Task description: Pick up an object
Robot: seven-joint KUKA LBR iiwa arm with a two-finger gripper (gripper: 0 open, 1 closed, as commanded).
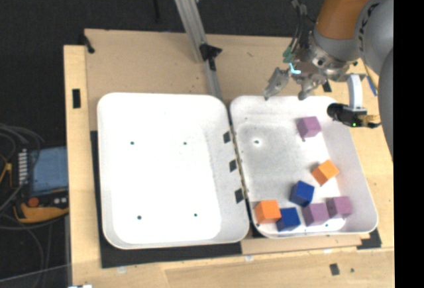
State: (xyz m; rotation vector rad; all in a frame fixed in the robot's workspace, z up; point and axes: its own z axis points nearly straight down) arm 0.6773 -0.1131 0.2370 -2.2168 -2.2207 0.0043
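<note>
My gripper (289, 89) hangs over the far edge of the right bin (265, 161), fingers spread apart and nothing between them. Several small blocks lie in that bin. A purple block (308, 126) sits closest, just below and to the right of the gripper. Farther toward the front are an orange block (324, 172), a blue block (303, 192), another orange block (267, 211), a second blue block (288, 219) and two purple blocks (317, 213) (341, 206).
The left bin (165, 167) lies beside the right one, joined by dark clips at the middle. A slanted metal pole (189, 8) rises behind the bins. Cables and a blue box (46, 171) sit off the bench at left.
</note>
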